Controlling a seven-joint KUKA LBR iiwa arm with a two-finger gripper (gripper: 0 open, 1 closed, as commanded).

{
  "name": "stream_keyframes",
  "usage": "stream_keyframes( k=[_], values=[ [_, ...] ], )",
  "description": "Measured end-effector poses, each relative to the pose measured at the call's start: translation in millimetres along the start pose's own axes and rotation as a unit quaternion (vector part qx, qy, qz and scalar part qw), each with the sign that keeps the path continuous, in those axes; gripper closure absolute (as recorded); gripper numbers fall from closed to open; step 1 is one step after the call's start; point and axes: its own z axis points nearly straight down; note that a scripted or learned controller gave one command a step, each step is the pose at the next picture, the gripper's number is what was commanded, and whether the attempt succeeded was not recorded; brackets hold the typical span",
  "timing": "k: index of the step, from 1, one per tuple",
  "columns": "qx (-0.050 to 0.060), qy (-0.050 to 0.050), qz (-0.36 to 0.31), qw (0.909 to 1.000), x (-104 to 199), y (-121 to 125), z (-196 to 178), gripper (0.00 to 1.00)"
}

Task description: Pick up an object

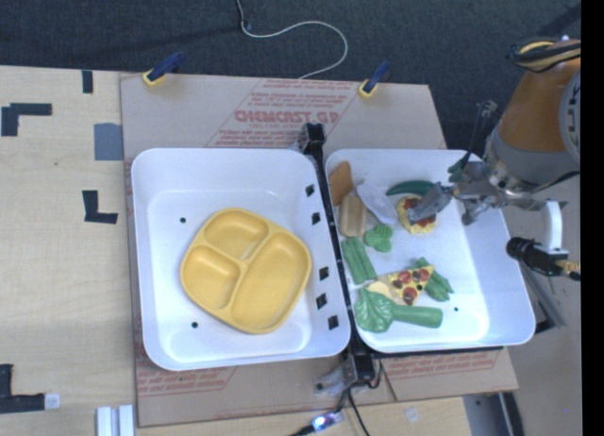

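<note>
Across the bench sit two white bins side by side, and the left bin (160,189) carries one big item: a yellow divided plate (246,269), lying flat near its middle. Over to the right bin (491,316), where the toy food is piled along the left wall: a brown bread piece (343,200) near the far left corner, a green bean pod (358,259) below it, a leafy green piece with a long stalk (396,312) by the near edge, and a pizza slice (412,280) just above that. Now the grey arm (538,132) reaches in over the right wall, and the gripper (432,204) sits low on a small round pizza toy (418,214) toward the far edge. Whether it grips anything, I cannot tell from this angle.
</note>
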Motion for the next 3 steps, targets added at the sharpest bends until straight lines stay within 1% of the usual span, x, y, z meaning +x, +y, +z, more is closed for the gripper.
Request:
stream_keyframes(
  k=[1,2,3],
  values=[
    [-0.007,-0.001,-0.002,1.0000,0.4,3.1,-8.5,0.00],
    [-0.006,-0.001,-0.002,1.0000,6.1,1.5,35.9,0.00],
    [-0.006,-0.001,-0.002,1.0000,13.0,-6.3,85.8,0.00]
  ],
)
